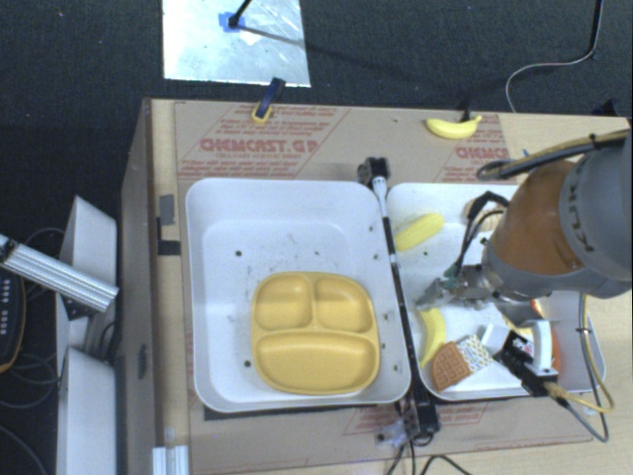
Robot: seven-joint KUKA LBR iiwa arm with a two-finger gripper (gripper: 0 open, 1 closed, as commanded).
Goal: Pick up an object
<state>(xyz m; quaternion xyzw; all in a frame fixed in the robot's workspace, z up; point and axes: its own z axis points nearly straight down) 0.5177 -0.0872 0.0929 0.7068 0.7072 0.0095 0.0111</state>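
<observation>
The right bin (450, 198) holds a yellow banana-shaped piece (417, 231) near its back left. A second yellow banana piece (432, 331) lies by its left wall. At the front are a brown waffle-like square (450, 365) and a small checkered piece (476, 353) beside it. My gripper (453, 288) hangs low over the middle of this bin, just above and right of the second banana piece. The arm hides the bin's right half. Nothing shows as held.
The left bin (223, 226) carries a yellow divided plate (316, 332). Another yellow banana (452, 125) lies on the bench behind the right bin. A small blue and yellow item (267, 100) sits at the bench's back edge.
</observation>
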